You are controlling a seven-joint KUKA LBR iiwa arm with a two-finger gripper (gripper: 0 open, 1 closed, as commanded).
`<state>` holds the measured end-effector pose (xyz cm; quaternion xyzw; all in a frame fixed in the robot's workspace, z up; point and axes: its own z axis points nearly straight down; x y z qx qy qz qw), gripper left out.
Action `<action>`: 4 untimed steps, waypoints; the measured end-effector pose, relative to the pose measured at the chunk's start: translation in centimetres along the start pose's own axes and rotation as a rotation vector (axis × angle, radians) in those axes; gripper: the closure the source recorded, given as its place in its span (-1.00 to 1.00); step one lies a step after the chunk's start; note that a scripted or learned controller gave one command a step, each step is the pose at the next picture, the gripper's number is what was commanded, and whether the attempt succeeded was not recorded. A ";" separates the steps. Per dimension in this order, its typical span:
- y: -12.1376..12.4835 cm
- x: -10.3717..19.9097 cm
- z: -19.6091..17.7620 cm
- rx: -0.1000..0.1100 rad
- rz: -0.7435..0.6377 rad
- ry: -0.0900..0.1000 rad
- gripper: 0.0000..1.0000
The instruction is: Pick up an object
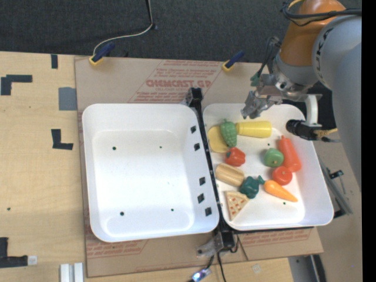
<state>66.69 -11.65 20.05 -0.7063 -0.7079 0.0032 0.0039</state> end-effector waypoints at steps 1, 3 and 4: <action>-5.9 0.7 3.7 -0.001 0.003 0.000 1.00; -1.7 1.4 10.6 -0.008 -0.002 0.004 1.00; -2.1 -0.3 -7.3 -0.027 0.001 -0.005 1.00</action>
